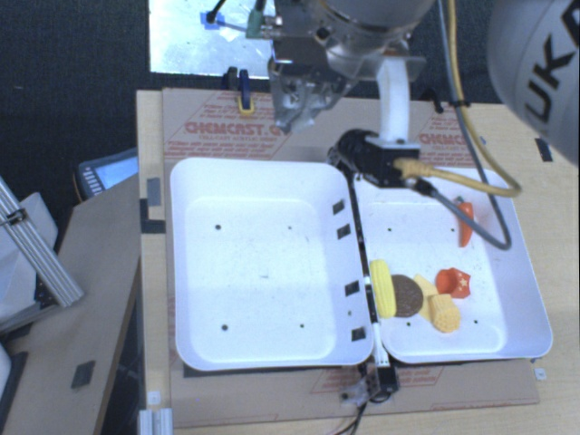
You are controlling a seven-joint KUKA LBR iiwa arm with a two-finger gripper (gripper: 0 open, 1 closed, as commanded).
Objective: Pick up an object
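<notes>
Camera view catching the gripper (pixel 304 98) hanging beyond the far rim of the left bin (pixel 195 243), spread or closed being impossible to tell. Lying near-left in the right bin (pixel 507 333), touching a brown disc (pixel 410 299): a yellow corn cob (pixel 381 288), probably light, stiff and smooth, calling for pinching across its narrow middle.
</notes>
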